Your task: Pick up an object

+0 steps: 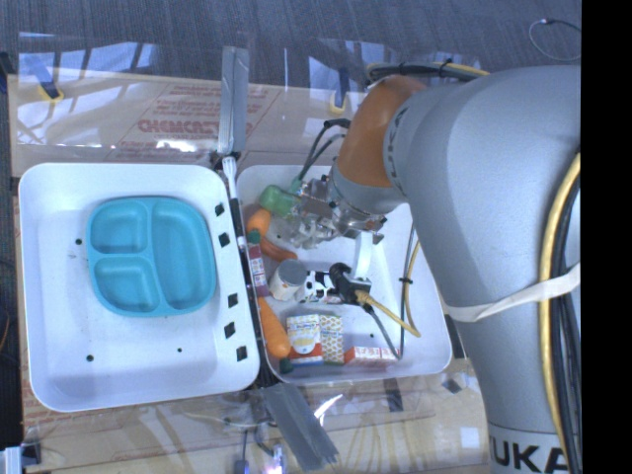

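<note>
The right bin (432, 336) holds several small objects. A green item (278, 201) and an orange carrot (260, 223) lie at its far left. Nearer are a white cup (289, 279), a black-and-white spotted toy (318, 286), a second carrot (276, 332) and a small printed carton (304, 336). My gripper (314, 219) reaches down into the far part of this bin, just right of the green item and above the cup. The wrist's metal housing hides its tip, and nothing can be seen held in it.
The left bin (39, 265) holds a blue divided plate (153, 255). A flat red-and-white box (373, 355) lies at the right bin's near wall. A dark red bar (257, 265) lies along its left wall. The grey arm covers the bin's right side, with a yellow cable (390, 316) trailing.
</note>
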`<control>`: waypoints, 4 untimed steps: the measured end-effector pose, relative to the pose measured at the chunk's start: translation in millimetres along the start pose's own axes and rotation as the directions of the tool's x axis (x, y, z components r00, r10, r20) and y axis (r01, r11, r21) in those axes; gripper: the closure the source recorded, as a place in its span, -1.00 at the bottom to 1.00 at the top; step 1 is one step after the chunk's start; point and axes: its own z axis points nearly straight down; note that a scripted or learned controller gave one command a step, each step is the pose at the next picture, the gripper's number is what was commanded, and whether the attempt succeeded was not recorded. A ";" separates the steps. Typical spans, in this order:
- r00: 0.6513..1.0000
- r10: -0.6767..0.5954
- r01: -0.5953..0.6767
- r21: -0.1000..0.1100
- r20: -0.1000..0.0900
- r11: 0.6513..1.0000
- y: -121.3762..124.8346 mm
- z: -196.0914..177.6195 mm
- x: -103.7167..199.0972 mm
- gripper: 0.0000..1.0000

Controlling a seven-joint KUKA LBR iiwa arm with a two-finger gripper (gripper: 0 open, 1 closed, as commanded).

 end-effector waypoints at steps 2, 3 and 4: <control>1.000 -0.003 0.003 0.002 -0.001 1.000 -0.3 -9.9 0.7 1.00; 0.993 0.119 -0.119 -0.002 0.000 0.993 -31.5 -58.0 -3.9 1.00; 0.997 0.071 -0.071 -0.005 -0.001 0.997 -4.6 -134.6 118.4 1.00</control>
